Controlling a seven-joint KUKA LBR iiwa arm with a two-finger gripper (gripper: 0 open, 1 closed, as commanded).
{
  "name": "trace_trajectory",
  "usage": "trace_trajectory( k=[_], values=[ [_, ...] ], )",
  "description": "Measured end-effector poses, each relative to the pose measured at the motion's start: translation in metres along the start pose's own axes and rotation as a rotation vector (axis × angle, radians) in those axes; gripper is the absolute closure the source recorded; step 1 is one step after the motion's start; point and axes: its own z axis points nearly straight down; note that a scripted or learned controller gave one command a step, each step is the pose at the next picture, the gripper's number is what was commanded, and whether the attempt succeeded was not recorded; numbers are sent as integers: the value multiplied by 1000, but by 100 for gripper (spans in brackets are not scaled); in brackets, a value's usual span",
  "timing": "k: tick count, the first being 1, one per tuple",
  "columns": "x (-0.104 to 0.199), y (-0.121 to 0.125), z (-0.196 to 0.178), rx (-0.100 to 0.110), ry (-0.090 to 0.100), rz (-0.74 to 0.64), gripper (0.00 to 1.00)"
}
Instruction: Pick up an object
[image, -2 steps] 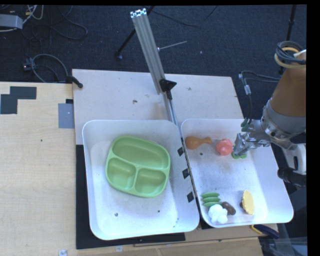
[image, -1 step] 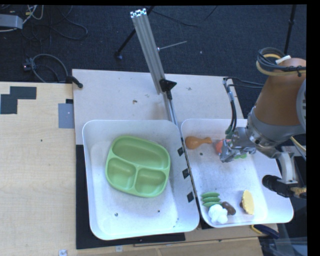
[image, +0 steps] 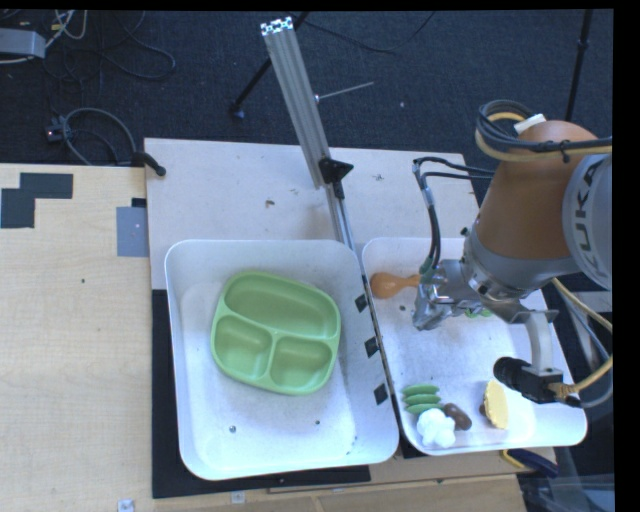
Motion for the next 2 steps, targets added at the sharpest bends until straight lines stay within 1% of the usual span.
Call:
trace_trajectory(
  k=[1, 2],
  values=[
    [59, -2, -1, 0, 0, -3, 100],
    [107, -19, 2, 2, -1, -1, 100]
  ],
)
